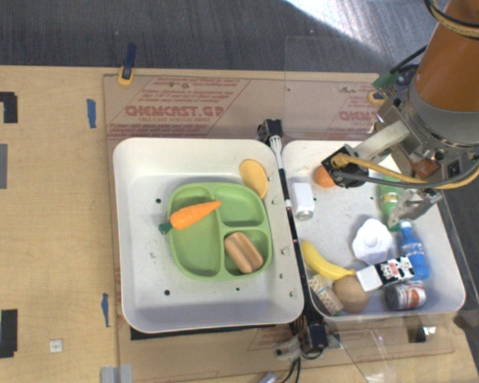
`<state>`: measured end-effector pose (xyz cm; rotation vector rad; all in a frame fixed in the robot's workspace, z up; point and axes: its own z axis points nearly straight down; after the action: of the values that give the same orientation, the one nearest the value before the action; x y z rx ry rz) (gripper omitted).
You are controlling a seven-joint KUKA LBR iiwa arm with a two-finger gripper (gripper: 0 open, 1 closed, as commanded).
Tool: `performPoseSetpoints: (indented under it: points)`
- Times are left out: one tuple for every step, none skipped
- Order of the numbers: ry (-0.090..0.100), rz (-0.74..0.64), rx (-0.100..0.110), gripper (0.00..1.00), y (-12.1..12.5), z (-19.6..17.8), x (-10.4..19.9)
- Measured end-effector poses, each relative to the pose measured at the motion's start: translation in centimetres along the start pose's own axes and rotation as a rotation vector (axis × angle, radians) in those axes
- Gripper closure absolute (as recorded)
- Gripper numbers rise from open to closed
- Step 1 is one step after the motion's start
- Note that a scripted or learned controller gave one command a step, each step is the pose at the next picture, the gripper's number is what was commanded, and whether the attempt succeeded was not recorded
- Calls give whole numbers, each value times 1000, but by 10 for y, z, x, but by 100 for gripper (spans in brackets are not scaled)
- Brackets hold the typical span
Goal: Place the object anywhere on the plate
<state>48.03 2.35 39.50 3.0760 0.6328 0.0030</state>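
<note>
Green plate (193, 255) sits in the left bin (136, 214), already bearing a carrot (193, 214) and a bread roll (243, 251), well left of the gripper (411, 206) hovering over the cluttered right bin (451, 274); finger state and any held object cannot be told.

Green plate (193, 255) is seen bearing orange carrot (193, 214) and tan bread roll (244, 251); white bins (136, 214); yellow banana (323, 264); blue bottle (413, 250).
</note>
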Motion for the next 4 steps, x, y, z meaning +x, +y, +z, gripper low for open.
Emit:
performPoseSetpoints:
  points:
    - [-11, 142, 6, 0, 28, 110, -14]
    - [-6, 140, 6, 0, 28, 108, -13]
    - [-6, 140, 6, 0, 28, 108, -13]
    - [-6, 140, 6, 0, 28, 108, -13]
